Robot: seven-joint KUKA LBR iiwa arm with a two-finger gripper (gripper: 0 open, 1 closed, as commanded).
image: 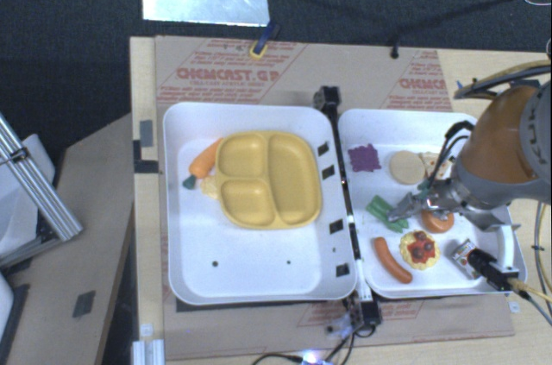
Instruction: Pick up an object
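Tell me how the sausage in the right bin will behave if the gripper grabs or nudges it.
The sausage looks like a smooth, rounded toy piece, so it may roll or slip sideways when nudged. It seems rigid and probably light. It lies close beside the small pizza, so a push could shove that too.
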